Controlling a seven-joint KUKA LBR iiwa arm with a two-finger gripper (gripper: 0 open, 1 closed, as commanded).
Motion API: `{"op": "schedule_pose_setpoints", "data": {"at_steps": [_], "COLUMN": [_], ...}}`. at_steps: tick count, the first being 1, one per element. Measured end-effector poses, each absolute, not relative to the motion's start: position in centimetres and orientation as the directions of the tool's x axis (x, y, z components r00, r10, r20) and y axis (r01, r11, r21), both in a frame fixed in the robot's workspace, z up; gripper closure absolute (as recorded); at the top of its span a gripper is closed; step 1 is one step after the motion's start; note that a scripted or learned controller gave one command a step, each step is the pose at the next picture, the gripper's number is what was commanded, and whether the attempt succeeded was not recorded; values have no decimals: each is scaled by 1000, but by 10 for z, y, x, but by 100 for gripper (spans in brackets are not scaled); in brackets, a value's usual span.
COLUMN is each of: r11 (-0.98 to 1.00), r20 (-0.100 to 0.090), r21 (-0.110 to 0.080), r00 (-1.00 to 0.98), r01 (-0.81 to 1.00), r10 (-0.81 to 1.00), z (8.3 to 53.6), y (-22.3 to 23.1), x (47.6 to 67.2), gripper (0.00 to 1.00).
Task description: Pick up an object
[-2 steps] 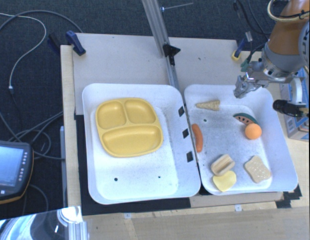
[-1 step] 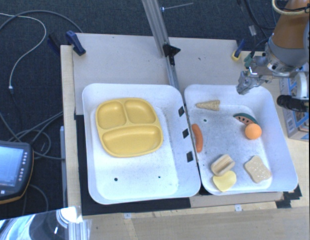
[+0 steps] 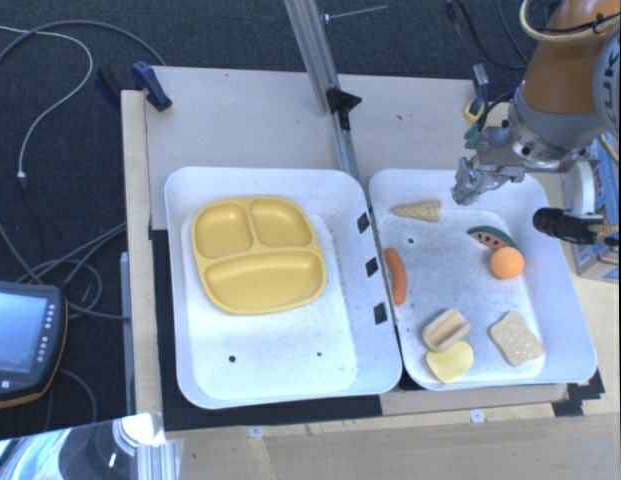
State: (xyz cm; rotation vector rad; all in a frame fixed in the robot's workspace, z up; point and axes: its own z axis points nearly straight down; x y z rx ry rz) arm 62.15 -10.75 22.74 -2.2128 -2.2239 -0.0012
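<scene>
The bench [image 3: 250,118] carries two shallow white bins side by side. The left bin [image 3: 280,368] holds a yellow divided tray [image 3: 258,254] with three compartments, lying flat in the bin's upper half. The right bin [image 3: 550,368] holds the candidate objects: a pale cone-shaped piece [image 3: 417,210] near the upper edge, an orange sausage-shaped piece [image 3: 395,275] along the left wall, a watermelon slice [image 3: 489,236] touching an orange ball [image 3: 507,263] toward the right, a tan bread roll [image 3: 445,327] just above a yellow heart-shaped piece [image 3: 450,362] near the lower edge, and a beige cracker [image 3: 516,338] beside them at lower right. The gripper [image 3: 472,185] hovers over the upper part of the right bin, right of the cone-shaped piece and above the watermelon slice, apart from both. No object sits between its fingers; whether the jaws are parted or closed cannot be told.
</scene>
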Motion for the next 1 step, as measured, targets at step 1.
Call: {"op": "schedule_pose_setpoints", "data": {"at_steps": [1], "r11": [7], "r20": [4], "r21": [-4], "r00": [-7], "r01": [1000], "r10": [1000], "z": [235], "y": [-51], "x": [595], "gripper": [100]}}
